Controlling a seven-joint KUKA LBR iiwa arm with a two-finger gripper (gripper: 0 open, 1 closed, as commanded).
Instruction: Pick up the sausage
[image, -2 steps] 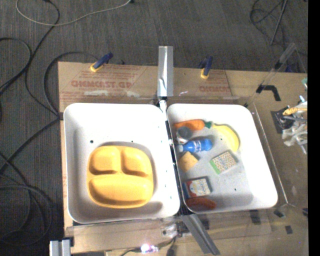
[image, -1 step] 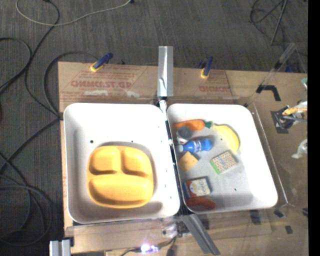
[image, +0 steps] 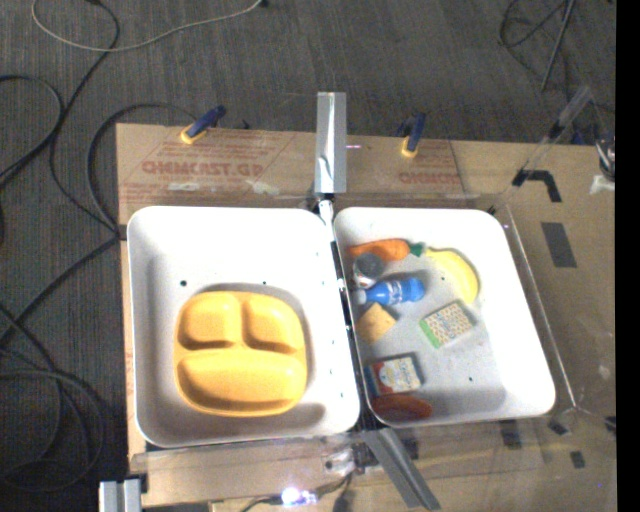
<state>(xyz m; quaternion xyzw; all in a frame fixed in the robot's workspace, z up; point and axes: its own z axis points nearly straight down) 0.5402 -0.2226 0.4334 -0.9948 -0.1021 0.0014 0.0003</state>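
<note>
Sausage (image: 403, 407): smooth reddish-brown cylinder, right bin (image: 520, 340) front edge, beside small carton (image: 398, 374).

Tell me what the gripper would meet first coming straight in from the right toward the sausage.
Travelling low, probably the right bin's outer wall. Above that rim the way looks free up to the sausage at the bin's front edge. The small packet sits right beside it. Depth is unclear.

floor (image: 120, 60): dark grey carpet, black and pale cables looped across it at far and left | bench (image: 150, 170): brown board, red lettering | clamps (image: 202, 123): two, blue-and-yellow, far edge | light: even, dim
</note>
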